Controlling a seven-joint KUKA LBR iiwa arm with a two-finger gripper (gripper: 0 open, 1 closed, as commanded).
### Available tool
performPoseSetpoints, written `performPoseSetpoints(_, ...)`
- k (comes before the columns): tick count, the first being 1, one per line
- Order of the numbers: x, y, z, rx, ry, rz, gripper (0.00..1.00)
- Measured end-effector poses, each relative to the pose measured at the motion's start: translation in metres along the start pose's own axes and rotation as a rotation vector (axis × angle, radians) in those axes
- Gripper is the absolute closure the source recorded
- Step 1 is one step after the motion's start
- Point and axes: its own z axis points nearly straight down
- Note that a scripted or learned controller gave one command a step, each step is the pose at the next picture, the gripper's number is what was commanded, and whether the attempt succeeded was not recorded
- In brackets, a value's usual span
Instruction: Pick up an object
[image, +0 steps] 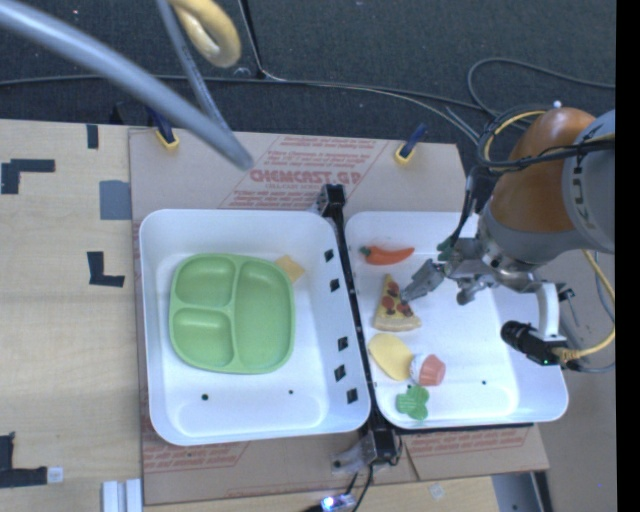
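In the right bin lie several toy foods: an orange carrot near the back, a pizza slice, a yellow piece, a pink piece and a green broccoli-like piece near the front. My gripper hangs over the middle of this bin, just right of the pizza slice. Its fingers are spread open with nothing between them. One fingertip reaches close to the slice's right edge.
The left bin holds a green divided plate and a small yellow piece at the plate's back right corner. A black divider runs between the bins. Cables trail behind the arm at the right.
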Motion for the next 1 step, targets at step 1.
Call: performPoseSetpoints(1,0.0001,0.003,-0.007,-0.013,-0.002,-0.003,0.0)
